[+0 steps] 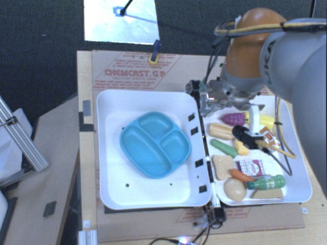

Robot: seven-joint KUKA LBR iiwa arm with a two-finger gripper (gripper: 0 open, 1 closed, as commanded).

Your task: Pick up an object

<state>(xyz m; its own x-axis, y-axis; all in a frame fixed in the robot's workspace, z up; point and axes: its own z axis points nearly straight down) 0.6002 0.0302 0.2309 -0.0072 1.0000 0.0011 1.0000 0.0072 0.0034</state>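
Right bin (301, 188) — toy corn (232, 119) just beside the pincer (208, 103), grip state unclear.

Workstation surroundings, seen from above at a slant.

Backdrop: dark, fine-textured wall or curtain (46, 19) across the top, carrying a pale, shiny rectangular panel (120, 13) crossed by a thin dark rod. Desk (61, 137): light tan top with a stepped left edge, partly covered by a cardboard sheet (135, 70) printed in red lettering. A small yellow-and-blue clip (154, 54) sits at the cardboard's upper edge. Ribbed aluminium rail (23, 144) leaning at far left. Small grey tabs on the tan surface. Lighting even, no hard shadows.
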